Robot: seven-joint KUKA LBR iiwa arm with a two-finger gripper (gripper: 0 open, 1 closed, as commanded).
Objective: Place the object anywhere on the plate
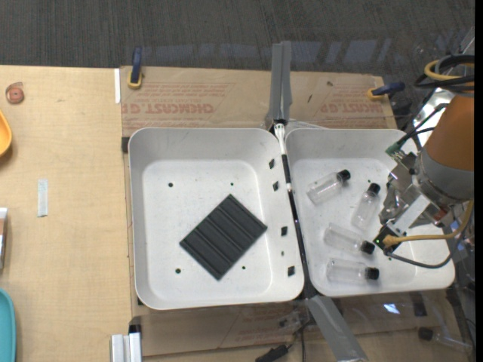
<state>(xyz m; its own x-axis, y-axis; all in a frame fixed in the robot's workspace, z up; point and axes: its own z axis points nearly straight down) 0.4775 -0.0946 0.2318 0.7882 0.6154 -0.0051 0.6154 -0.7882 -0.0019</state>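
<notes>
A dark grey ribbed plate (223, 235) lies flat and turned diagonally in the left white bin (143, 202). Several clear vials with black caps lie on their sides in the right bin (317, 138): one at the upper left (326, 186), one near the middle right (364, 207), one lower (341, 238) and one by the front wall (349, 271). My gripper (392, 216) hangs over the right side of the right bin, just right of the middle-right vial. The wrist hides its tip, and no vial is visibly in it.
The two bins meet at a central ridge with a metal bar (281, 89). Brown cardboard (204, 100) lies under the bins. A pale wooden bench top (60, 202) extends to the left, with an orange item (4, 138) at its edge.
</notes>
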